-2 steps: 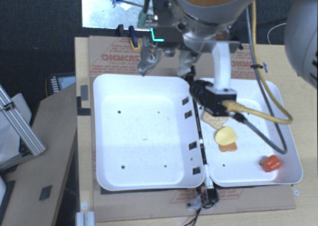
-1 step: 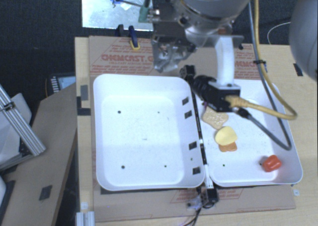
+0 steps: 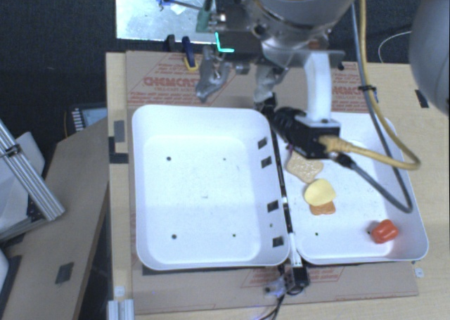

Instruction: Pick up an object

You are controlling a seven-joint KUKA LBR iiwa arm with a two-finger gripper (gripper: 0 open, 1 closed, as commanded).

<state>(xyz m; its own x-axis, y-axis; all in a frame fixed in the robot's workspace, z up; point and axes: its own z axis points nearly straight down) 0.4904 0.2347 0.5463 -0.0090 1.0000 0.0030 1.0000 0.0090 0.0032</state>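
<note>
Gripper (image 3: 232, 90): was seen above the far rim of the bins, fingers spread, nothing between them.
Objects: yellow piece (image 3: 319, 191) and red piece (image 3: 384, 231) lay in the right bin (image 3: 408, 245).
Relation: both were placed nearward and rightward of the gripper.

Two bins sit side by side on the bench (image 3: 84, 192), the left bin (image 3: 204, 185) in the middle of the frame and the right bin (image 3: 401, 241) toward the right edge. In the right bin, a cracker (image 3: 304, 167) lies near the dividing wall; just below it a chip-like piece (image 3: 318, 191) rests on a flat piece (image 3: 324, 208). A small round object (image 3: 384, 231) lies well apart, at the lower right. The gripper (image 3: 235, 90) hangs above the bins' upper rims, top centre.
</note>
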